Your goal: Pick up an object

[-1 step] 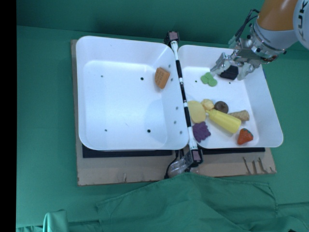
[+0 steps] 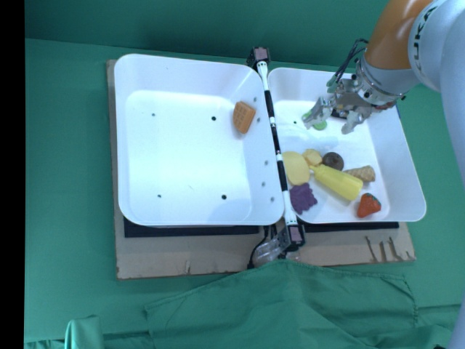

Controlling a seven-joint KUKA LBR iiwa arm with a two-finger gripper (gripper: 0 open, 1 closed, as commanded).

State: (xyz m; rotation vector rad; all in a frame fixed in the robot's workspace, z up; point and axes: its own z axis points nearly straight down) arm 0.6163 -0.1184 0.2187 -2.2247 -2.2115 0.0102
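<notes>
Hovering in the upper right of the frame over the right bin point(image 2: 407, 158), gripper point(image 2: 336, 115) with fingers spread wide; green piece point(image 2: 317, 124) just left of centre, by the left finger, not yet clamped.

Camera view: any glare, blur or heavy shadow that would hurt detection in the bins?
Camera view: lighting is even and soft; the left bin floor is bright, near washed out, with faint shadows along its walls. The toys in the right bin look sharp, e.g. the strawberry. The gripper is slightly soft, and its finger state is unclear.
</notes>
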